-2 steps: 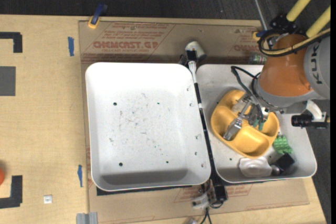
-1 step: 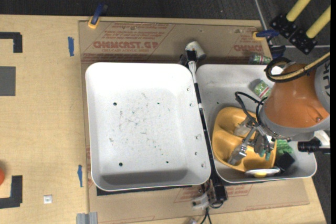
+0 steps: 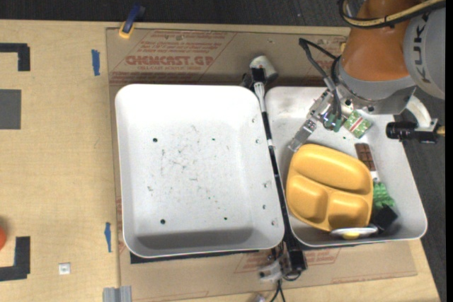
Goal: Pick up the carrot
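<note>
My gripper [image 3: 318, 117] hangs over the upper middle of the right bin [image 3: 283, 106], just above and to the left of a big yellow-orange lumpy object [image 3: 329, 187] that takes up most of that bin's lower half. The grey arm with its orange band [image 3: 379, 39] comes in from the upper right. I see nothing between the gripper's tips. A small green-and-white piece [image 3: 356, 124] sits close to the gripper's right side.
The left bin [image 3: 191, 166] lies beside the right one, with a black cable [image 3: 269, 145] running along the seam. A brown bar [image 3: 364, 155], a green item [image 3: 383, 195] and a black object [image 3: 386, 220] crowd the right bin's right side. A small red-orange thing [image 3: 2, 238] sits at the bench's far left edge.
</note>
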`<state>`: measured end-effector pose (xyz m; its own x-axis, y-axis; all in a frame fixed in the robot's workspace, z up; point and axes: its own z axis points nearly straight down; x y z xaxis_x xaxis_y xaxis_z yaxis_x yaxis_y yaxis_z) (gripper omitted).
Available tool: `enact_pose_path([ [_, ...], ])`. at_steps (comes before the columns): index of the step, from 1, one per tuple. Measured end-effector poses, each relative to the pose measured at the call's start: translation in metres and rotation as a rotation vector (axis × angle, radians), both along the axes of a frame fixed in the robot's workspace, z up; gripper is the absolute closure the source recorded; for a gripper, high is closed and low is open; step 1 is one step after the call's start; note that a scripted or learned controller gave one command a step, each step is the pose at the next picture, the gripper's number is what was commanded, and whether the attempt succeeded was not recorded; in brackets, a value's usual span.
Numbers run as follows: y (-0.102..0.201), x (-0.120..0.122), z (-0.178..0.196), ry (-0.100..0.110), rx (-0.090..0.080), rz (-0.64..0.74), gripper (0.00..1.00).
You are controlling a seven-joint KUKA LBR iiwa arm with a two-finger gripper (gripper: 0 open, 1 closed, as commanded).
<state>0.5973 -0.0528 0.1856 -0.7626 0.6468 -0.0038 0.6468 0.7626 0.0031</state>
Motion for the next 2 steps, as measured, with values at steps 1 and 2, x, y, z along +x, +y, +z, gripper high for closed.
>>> enact_pose_path([
  [1,-0.0423,-0.0403,-0.0597,0.003,0.000,0.015,0.00],
  [2,-0.0421,-0.0401,-0.0596,0.003,0.000,0.015,0.00],
])
